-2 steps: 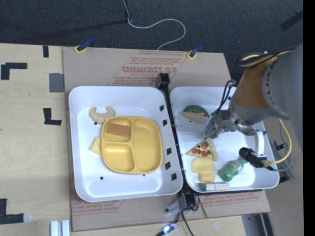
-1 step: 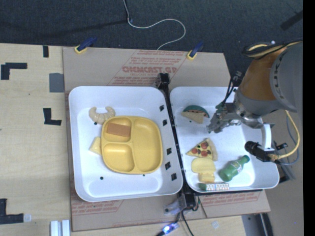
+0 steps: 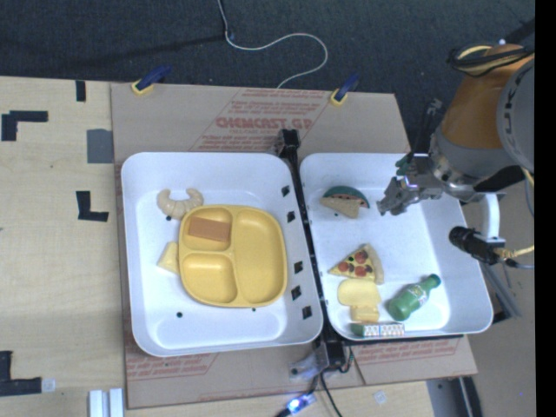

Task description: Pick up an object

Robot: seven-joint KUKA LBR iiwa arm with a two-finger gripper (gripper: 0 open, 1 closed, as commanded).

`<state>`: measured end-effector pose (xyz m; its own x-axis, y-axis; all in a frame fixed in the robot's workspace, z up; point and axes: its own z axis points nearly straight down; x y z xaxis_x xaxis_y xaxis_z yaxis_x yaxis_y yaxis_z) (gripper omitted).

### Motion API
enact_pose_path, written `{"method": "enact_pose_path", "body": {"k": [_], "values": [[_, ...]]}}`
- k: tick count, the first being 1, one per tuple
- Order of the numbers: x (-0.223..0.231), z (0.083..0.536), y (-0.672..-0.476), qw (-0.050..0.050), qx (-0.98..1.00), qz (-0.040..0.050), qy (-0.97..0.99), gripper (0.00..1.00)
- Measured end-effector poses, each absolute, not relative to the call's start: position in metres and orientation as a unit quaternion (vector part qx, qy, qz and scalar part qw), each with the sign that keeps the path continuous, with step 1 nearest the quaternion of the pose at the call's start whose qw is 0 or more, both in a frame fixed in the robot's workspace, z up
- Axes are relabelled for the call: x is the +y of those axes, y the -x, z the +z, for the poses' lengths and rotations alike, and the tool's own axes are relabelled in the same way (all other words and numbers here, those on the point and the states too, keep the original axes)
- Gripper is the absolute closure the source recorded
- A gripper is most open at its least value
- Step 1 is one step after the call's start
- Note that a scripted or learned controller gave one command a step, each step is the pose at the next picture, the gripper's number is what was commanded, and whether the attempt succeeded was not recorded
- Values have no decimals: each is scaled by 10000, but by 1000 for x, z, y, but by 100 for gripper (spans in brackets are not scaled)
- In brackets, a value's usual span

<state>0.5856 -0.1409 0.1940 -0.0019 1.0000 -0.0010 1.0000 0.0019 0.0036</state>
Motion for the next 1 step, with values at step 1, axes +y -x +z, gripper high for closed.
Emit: {"method": "enact_pose_path", "body": {"k": [1], "values": [[-140, 226, -586, 10, 7077, 7, -7065, 100]]}}
